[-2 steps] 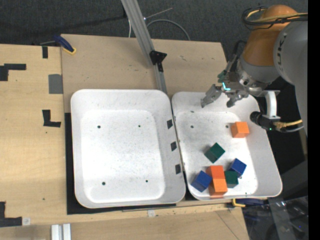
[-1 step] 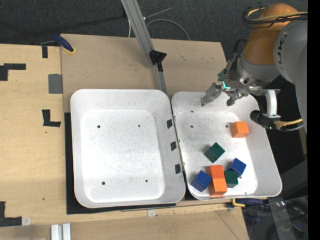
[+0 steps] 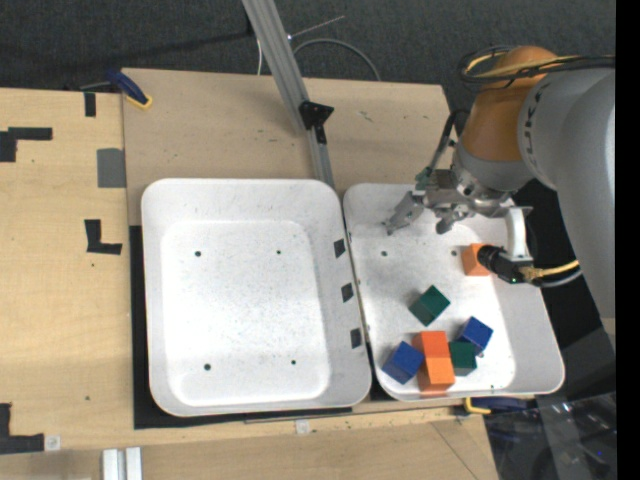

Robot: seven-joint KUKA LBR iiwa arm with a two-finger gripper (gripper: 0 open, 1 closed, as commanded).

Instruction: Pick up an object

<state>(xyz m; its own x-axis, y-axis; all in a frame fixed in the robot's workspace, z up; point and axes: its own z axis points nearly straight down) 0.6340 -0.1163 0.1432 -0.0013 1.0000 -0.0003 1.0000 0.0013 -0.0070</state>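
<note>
Blocks, such as the green block (image 3: 430, 304), lie in the right bin (image 3: 372, 288). The hand (image 3: 420, 215) hovers above the bin's far end, fingers spread, holding nothing. It should descend centred over one separate block.

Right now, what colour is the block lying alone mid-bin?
Dark green block, best seen in the camera view, in the right bin.
</note>
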